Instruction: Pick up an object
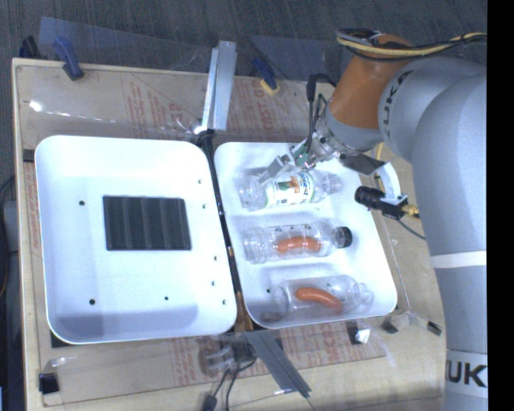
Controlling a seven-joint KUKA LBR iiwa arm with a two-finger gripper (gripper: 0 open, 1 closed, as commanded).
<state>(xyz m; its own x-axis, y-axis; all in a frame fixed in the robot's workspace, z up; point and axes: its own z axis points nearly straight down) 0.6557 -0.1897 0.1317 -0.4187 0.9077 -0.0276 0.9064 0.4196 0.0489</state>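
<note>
Gripper (298,163) over top bottle (284,188); right bin (385,264) holds three.

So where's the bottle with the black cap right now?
The black-capped bottle lies on its side in the middle of the right bin, between the green-labelled bottle above it and another clear bottle below it.

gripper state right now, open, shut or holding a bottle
Gripper: down over the top bottle in the right bin; open, shut or holding cannot be told.
</note>
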